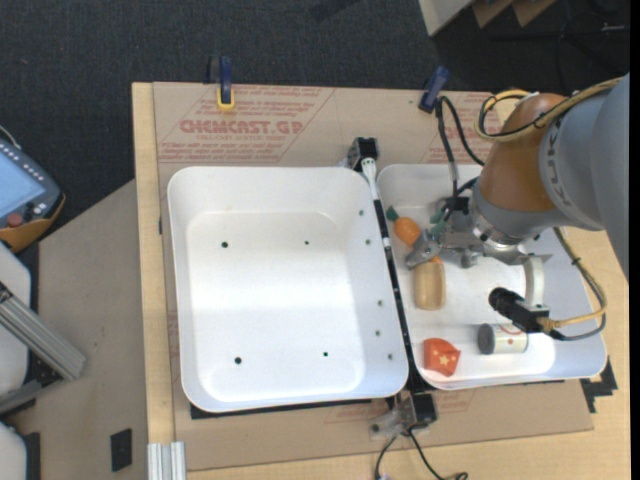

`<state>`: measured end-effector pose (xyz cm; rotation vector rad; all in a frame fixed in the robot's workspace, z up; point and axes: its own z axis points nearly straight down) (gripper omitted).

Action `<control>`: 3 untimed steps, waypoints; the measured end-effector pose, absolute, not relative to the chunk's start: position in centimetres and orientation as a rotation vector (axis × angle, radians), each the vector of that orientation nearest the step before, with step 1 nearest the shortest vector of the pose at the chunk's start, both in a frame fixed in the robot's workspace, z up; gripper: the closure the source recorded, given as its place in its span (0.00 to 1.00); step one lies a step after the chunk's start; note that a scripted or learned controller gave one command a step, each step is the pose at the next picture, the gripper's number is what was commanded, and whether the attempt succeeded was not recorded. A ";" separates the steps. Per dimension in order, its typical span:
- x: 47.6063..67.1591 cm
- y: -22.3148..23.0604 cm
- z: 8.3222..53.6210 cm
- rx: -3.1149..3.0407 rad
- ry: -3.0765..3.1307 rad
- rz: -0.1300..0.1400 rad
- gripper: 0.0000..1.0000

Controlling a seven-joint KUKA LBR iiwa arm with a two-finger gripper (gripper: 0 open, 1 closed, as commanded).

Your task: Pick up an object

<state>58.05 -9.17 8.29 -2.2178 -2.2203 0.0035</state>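
1. Dark floor surrounds the tabletop, a brown board printed with red lettering that carries two shallow white bins side by side.
2. Nearest the front edge, in the right bin, lie a red object and just beside it a small grey-and-white cylinder; they sit loose, probably scattered as grasp targets.
3. Further in lie a tan oblong piece and, beyond it near the dividing rim, an orange ball. That makes four pickable objects, one of each kind.
4. Over the tan piece and the ball hangs the claw, apparently lowered to try one of them; whether it is apart or together cannot be told, and nothing shows between it.
5. Farthest, two blue clamps grip the tabletop's back edge, seemingly pinning the board.
6. The left bin has four small dark holes.
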 end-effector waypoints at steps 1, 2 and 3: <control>58.1 -9.2 9.5 -2.222 -2.220 0.001 1.00; 61.2 -2.4 18.7 -2.211 -2.218 0.012 1.00; 60.9 -2.3 33.7 -2.228 -2.233 -0.018 1.00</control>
